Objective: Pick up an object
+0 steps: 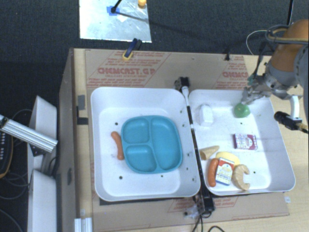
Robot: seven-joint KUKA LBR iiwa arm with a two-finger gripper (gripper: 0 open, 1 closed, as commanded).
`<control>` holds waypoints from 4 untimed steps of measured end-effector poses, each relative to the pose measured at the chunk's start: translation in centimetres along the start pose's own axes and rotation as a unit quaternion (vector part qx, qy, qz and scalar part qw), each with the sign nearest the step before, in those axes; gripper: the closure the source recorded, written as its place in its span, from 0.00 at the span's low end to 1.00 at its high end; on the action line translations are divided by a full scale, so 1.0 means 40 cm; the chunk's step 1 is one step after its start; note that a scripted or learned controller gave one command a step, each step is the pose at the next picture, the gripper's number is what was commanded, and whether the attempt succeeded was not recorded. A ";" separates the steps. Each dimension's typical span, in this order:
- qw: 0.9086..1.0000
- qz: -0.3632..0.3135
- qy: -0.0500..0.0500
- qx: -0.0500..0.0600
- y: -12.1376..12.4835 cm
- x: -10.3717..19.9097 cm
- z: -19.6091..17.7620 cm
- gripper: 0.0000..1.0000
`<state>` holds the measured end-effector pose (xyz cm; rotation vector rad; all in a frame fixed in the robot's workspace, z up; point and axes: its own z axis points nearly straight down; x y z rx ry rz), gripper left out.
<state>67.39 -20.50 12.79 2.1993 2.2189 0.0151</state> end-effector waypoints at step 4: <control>1.000 0.002 0.003 0.007 -0.066 0.283 -0.135 1.00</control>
